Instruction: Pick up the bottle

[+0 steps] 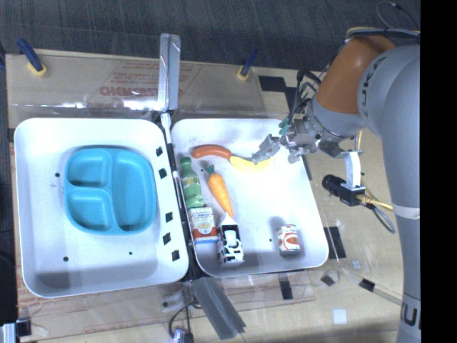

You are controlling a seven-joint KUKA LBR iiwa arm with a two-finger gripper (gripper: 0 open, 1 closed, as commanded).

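The bottle (193,194) lay along the right bin's (308,204) left wall, cap toward the far side. Nearest, a small carton (230,244) and a can (288,239) stood; the carrot (219,189) lay just beside the bottle. Farther, a sausage (211,151) and a banana (246,163). The gripper (273,147) hovered over the banana; whether its fingers were parted, I couldn't tell.

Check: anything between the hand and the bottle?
Yes. The hand sits over the banana at the right bin's top. The bottle lies along the left wall; the sausage and carrot lie between them.
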